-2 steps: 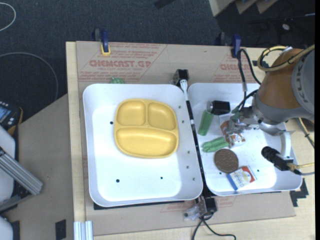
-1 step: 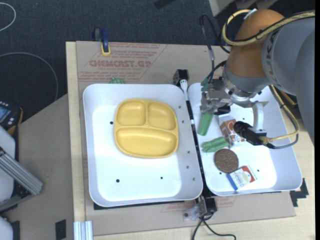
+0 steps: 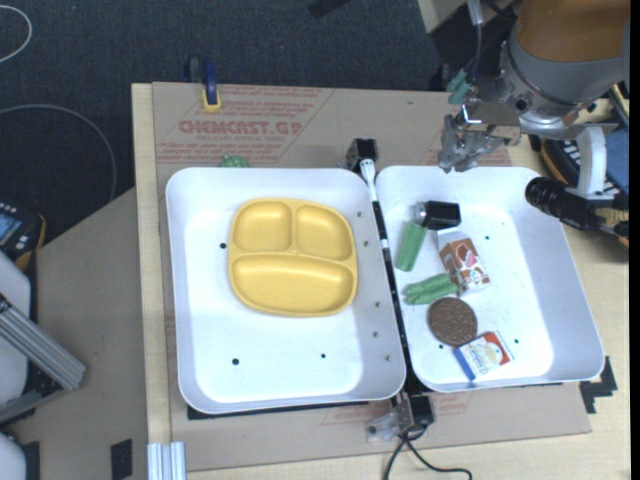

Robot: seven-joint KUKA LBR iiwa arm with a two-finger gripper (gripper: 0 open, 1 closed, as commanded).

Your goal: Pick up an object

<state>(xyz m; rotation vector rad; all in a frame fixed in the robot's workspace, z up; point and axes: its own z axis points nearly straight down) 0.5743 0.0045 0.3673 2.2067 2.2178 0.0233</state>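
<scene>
poised above the right bin's [image 3: 540,298] far rim, claw [image 3: 462,156] carries nothing; whether it is open or closed cannot be told. the approach step looks to be in hand: candidates lie below, a black block [image 3: 438,212], green tube [image 3: 410,246], brown disc [image 3: 453,321] and packets [image 3: 465,264]. next move calls for descent over one. arm [image 3: 560,38] enters from upper right, wrist pointing down.

A yellow three-compartment plastic tray [image 3: 293,257] lies in the nine-o'clock shallow white bin [image 3: 200,358]; brown cardboard sheet [image 3: 250,123] beneath.
</scene>
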